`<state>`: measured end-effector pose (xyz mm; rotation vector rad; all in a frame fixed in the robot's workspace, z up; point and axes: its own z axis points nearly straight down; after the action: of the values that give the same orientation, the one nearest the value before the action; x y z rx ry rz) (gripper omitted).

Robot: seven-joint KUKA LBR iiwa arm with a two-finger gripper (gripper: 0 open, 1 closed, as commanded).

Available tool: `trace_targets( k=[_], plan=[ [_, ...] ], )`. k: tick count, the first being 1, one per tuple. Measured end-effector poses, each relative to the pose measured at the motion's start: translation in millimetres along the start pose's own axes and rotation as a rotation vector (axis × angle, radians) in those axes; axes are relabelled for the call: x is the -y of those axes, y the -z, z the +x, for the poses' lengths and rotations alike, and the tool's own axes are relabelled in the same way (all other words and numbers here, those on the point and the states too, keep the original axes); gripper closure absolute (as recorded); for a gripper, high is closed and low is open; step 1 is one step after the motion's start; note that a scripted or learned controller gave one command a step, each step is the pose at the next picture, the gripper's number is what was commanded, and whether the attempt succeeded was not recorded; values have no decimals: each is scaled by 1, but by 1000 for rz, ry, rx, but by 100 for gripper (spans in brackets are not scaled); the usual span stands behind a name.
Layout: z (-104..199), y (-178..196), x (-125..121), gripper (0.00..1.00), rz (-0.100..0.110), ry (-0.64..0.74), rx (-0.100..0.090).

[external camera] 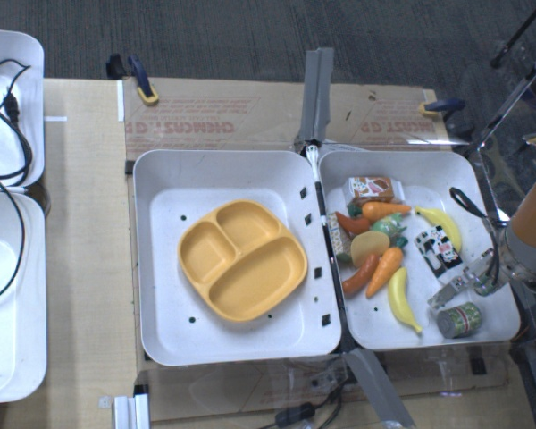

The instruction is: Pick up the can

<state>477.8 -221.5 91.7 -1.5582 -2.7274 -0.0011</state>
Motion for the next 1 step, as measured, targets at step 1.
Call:
trace_targets(
  k=[1],
  plan=[
    [0,0,0,0,0,0,0]
  ],
)
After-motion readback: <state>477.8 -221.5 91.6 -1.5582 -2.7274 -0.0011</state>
